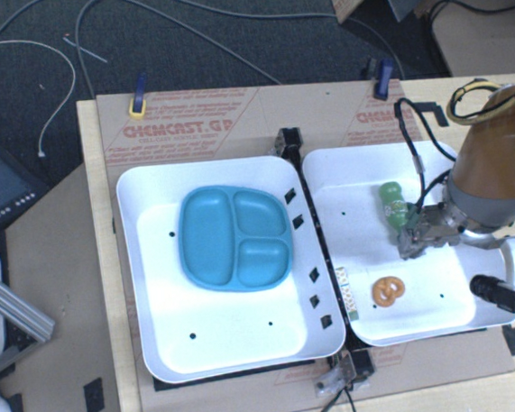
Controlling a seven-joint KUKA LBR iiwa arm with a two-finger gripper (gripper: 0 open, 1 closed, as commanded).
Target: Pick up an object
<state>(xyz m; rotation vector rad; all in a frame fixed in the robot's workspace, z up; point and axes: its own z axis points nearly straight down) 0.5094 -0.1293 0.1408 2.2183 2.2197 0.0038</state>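
Note:
A green bottle-like object (392, 202) lies in the right bin (369, 326), toward its upper middle. A small orange pretzel (387, 290) rests lower in the same bin. My gripper (412, 235) is low in the right bin, just below and right of the green object and up and right of the pretzel. The arm comes in from the right and covers the wrist. Nothing visible sits between the gripper and either object.
The left bin (161, 337) holds a blue divided plate (234, 237). A black divider with clips (311, 241) runs between the bins. Cables (414, 140) cross the right bin's upper right corner. A cardboard sheet lies under both bins.

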